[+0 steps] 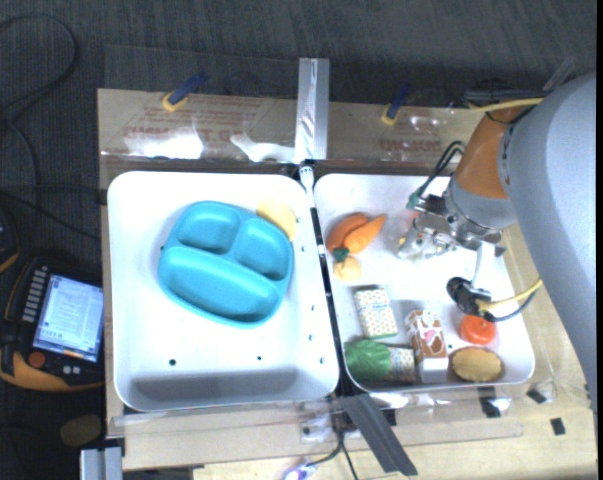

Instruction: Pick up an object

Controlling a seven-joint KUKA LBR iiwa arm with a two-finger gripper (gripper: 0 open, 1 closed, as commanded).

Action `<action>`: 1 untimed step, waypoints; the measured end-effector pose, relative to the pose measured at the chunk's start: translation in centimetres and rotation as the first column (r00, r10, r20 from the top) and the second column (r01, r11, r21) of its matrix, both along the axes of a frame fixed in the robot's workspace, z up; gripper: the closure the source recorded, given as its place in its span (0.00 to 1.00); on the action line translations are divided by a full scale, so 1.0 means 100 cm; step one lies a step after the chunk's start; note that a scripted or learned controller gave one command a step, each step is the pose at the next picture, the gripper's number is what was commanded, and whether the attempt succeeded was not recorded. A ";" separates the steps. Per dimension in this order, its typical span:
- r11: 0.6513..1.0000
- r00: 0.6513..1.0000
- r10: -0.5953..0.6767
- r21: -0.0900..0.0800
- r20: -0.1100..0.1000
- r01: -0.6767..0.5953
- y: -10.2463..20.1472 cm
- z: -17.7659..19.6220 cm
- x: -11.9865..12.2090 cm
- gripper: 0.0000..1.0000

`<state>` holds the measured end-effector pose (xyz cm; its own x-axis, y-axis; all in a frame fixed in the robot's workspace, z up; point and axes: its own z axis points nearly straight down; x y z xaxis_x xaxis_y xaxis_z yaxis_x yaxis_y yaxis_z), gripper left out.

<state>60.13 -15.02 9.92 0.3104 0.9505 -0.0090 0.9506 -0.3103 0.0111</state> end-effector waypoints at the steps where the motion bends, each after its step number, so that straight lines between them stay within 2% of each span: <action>1: 0.863 0.863 -0.505 0.006 -0.010 0.505 0.018 0.015 0.066 1.00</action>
<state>66.75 -13.17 11.39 0.7479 0.6638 -0.0063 0.6638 -0.7479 -0.0001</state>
